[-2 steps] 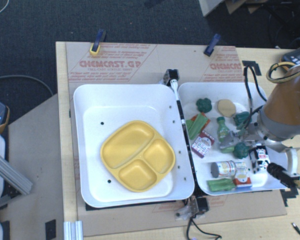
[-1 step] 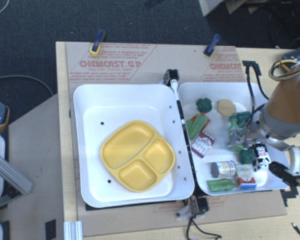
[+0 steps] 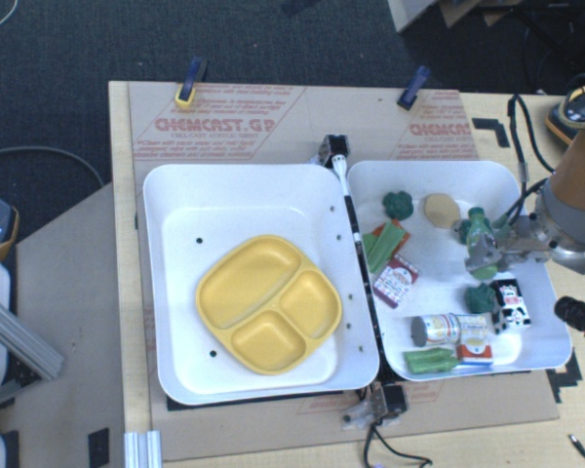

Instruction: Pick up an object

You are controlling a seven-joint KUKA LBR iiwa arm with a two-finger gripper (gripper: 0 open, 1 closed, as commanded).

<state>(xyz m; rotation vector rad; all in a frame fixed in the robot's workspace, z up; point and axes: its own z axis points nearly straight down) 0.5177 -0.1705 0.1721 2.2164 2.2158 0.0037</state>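
Bench top is brown board stamped "CHEMCAST GP" in red, twice, held by a clamp at the far left and another clamp further right; dark carpet behind, cables on the floor. Two white bins sit touching side by side. Left bin holds a yellow tray with three compartments, sitting slightly toward the near right, bare white floor around it. Right bin is crowded: dark green lump and tan round piece at the far end, green strip and a red packet near the divider, packet print too small to read. Can lies on its side near the front, green piece just in front of it, label unreadable. Black-and-white cow-pattern item near the right wall. Arm comes in from the right; gripper low over the right bin's right half, between a green bottle and a green blob. Cannot tell if anything is grasped. Little free floor in that bin.
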